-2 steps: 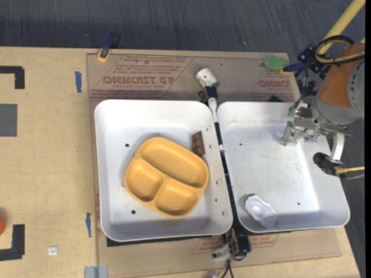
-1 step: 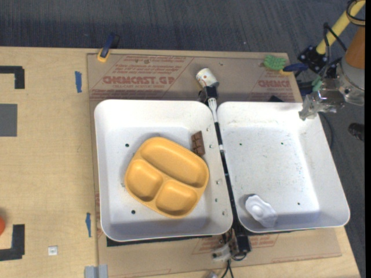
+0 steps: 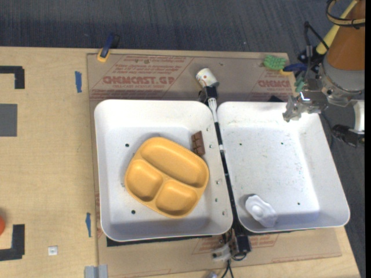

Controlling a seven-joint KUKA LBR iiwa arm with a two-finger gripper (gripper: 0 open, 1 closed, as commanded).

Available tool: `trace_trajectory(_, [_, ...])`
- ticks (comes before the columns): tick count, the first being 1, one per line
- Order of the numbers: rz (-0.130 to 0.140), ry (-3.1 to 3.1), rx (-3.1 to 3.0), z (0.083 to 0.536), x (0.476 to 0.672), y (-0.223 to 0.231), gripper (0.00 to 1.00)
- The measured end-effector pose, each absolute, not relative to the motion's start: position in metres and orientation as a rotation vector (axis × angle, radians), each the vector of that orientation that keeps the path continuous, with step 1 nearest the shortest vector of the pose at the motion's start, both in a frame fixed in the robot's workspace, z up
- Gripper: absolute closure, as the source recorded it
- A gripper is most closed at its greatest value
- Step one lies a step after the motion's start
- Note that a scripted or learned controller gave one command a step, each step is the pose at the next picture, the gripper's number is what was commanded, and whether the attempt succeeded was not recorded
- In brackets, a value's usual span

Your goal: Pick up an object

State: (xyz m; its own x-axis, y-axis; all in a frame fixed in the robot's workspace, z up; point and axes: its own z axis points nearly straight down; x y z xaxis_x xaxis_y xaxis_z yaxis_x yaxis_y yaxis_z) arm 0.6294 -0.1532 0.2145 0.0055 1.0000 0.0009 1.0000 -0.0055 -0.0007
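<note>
Two white bins sit side by side on the bench. Gripper, jaw state indeterminable, hovers at upper right; the clear object lies well below it.

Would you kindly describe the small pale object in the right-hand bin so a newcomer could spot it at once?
Start at the right bin, the one nearer the arm. Look to its near-left corner: the small whitish translucent lump lies there alone. The left bin's items are a large yellow divided tray and a small brown block.
</note>
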Motion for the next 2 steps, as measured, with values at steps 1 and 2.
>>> trace_trajectory(1, [0.000,-2.005,-2.421,0.199,0.624,-0.208,1.00])
trace_trajectory(2, [0.000,-1.865,-2.525,0.209,0.629,-0.095,1.00])
